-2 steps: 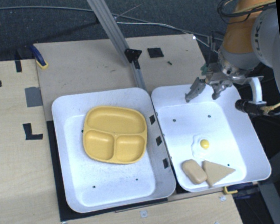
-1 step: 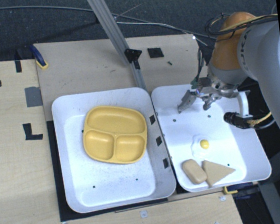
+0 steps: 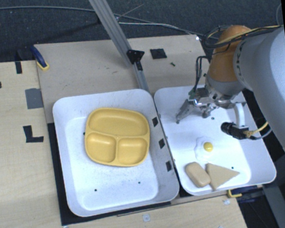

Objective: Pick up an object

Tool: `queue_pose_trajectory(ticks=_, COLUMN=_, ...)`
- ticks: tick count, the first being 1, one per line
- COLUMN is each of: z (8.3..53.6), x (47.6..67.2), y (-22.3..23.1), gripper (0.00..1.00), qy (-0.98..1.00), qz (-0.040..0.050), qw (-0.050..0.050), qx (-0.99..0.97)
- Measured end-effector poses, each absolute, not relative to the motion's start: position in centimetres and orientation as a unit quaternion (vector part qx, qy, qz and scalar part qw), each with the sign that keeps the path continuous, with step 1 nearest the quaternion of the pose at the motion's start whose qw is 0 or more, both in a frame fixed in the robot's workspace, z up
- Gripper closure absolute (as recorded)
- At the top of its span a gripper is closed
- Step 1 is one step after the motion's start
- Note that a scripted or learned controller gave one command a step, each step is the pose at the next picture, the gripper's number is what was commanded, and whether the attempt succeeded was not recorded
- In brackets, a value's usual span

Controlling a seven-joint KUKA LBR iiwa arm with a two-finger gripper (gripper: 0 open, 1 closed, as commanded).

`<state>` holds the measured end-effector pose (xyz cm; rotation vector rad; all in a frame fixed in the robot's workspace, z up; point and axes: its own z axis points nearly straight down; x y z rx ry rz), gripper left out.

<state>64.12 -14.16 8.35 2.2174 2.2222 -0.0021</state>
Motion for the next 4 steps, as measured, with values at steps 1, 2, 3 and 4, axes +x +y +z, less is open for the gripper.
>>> queue_pose_trajectory(ticks=1, z=9.7, x=64.3, y=-14.2, gripper=1.0, qy=0.708, qz=0.0002, qw=0.004, qx=0.706)
queue_pose_trajectory(ticks=2, z=14.3, x=65.1, y=-14.0, gripper=1.0, qy=0.708, qz=0.0009, qw=0.001, qx=0.706)
queue_pose_trajectory(ticks=3, z=20.2, x=64.3, y=-14.1, gripper=1.0, qy=0.707, qz=0.0013, qw=0.002, qx=0.707)
queue_pose_trajectory(ticks=4, z=22.8, x=64.4, y=-14.1, gripper=1.0, qy=0.708, qz=0.0007, qw=0.001, qx=0.707)
